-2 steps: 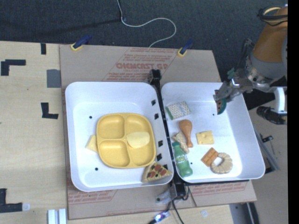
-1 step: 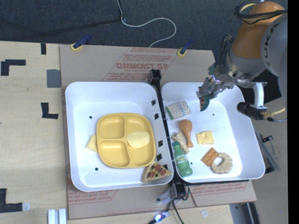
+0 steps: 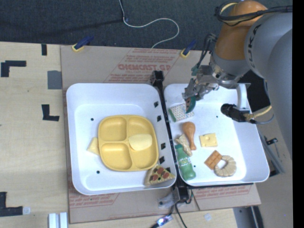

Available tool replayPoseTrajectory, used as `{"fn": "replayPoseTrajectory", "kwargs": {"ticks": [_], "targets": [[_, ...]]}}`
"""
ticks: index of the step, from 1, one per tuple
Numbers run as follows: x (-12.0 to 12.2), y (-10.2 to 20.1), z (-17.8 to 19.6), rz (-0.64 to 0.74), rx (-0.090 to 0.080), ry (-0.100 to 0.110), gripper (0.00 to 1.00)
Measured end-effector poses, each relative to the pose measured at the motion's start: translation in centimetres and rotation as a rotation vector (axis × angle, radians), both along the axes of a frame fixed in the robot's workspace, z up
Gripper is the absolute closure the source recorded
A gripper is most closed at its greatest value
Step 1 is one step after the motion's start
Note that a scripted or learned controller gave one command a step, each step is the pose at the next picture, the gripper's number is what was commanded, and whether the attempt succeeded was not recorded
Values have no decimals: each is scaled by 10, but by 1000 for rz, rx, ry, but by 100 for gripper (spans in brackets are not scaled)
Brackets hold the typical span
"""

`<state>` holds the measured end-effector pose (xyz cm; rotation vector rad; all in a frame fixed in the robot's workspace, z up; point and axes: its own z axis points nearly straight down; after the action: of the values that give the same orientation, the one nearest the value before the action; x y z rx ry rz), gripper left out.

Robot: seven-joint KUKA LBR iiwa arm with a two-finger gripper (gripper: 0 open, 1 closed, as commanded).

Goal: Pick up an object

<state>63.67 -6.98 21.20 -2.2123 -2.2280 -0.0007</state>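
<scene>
A wooden bench [image 3: 28,141] is covered by a sheet of cardboard [image 3: 137,65], and two shallow white bins are placed on it side by side. In the left bin [image 3: 80,103] a yellow divided plate [image 3: 118,151] is seen, with a pale yellow piece [image 3: 140,141] lying in its right compartment; a pizza slice [image 3: 159,175] lies at the bin's lower right corner, and a pale wedge [image 3: 92,146] is partly hidden under the plate's left edge. In the right bin [image 3: 247,141] several toy foods are spread — a chicken drumstick [image 3: 189,131], a cheese square [image 3: 208,140], a green bottle [image 3: 184,163], a cracker [image 3: 212,159] touching a glazed donut [image 3: 225,166], and a small beige piece [image 3: 183,143] beside the drumstick. The gripper [image 3: 191,103] is lowered over the upper left part of the right bin, just above a white checkered item [image 3: 178,112]. Whether the fingers are open or closed cannot be told — nothing is seen held between them.
</scene>
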Motion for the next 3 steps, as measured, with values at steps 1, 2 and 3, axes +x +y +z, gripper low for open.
{"fn": "replayPoseTrajectory", "kwargs": {"ticks": [1,2,3], "targets": [[10,21,4,-3,-1,0,100],[6,31,5,-5,-2,1,100],[6,28,22,-5,-1,-1,100]]}}
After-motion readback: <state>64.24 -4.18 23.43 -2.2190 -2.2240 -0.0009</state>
